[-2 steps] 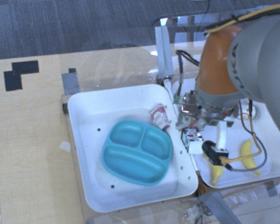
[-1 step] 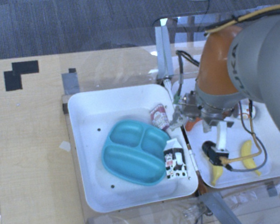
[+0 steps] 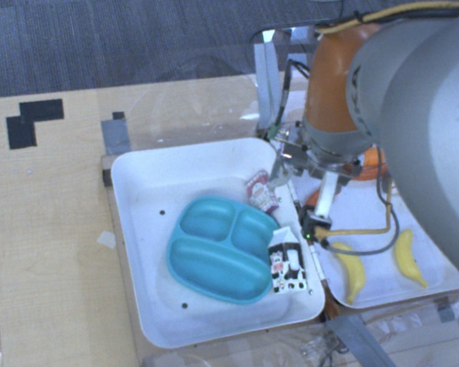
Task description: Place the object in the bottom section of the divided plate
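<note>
Hovering over the left bin's (image 3: 143, 234) far right corner, the gripper (image 3: 282, 172) hangs beside a small pink packet (image 3: 260, 191); whether its claw is apart or together, I cannot tell.

The blue plate (image 3: 219, 251) lies in the left bin, long axis running far-left to near-right. A black-and-white carton (image 3: 287, 262) touches its right rim. Two bananas (image 3: 351, 271) lie in the right bin (image 3: 382, 288), both pointing roughly near to far.
</note>
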Tool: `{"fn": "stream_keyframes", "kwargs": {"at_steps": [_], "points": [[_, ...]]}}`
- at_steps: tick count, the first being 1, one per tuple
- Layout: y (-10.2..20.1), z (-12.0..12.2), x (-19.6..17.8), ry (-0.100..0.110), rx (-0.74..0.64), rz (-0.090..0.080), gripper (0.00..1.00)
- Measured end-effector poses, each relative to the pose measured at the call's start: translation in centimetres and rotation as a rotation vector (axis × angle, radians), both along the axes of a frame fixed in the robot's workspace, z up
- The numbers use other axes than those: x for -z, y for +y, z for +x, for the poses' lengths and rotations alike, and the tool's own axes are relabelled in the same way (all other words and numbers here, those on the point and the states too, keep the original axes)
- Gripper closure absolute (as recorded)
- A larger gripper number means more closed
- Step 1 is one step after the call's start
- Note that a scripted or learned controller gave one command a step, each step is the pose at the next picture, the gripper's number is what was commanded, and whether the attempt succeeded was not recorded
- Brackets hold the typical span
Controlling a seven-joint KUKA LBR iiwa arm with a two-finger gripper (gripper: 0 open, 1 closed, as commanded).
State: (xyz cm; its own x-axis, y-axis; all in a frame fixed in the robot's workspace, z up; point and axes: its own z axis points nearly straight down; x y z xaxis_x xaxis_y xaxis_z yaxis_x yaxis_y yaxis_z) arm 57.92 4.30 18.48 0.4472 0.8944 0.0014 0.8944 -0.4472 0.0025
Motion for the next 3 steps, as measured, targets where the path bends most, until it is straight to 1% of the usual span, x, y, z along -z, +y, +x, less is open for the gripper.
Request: {"fn": "stream_keyframes", "kwargs": {"at_steps": [1, 2, 3], "points": [[0.7, -1.3, -6.5, -0.002, 0.180, 0.001, 0.00], [0.0, 4.5, -3.4, 0.000, 0.425, 0.001, 0.00], [3.6, 7.1, -7.7, -0.004, 0.890, 0.007, 0.00]]}}
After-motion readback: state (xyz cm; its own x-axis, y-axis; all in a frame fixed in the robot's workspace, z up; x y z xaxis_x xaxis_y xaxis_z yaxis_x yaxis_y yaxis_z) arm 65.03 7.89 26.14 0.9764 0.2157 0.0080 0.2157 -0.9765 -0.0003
